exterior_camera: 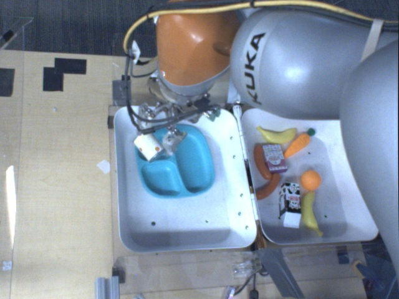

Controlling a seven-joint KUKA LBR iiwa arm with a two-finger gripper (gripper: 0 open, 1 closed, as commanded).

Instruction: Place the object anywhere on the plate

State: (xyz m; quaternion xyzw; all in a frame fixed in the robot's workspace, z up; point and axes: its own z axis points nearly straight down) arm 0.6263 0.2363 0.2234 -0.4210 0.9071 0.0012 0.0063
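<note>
The gripper [167, 137] hangs over the blue divided plastic plate [187, 164]; whether its jaws are open cannot be told. The small white carton [148, 147] sits just left of them, at the plate's edge, and could tip off onto the white bin [187, 229].

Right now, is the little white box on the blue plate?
Yes. The white box lies on the blue plate, at its upper-left corner.

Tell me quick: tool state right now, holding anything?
Tool: over the blue plate in the left bin; open or closed cannot be told.
</note>
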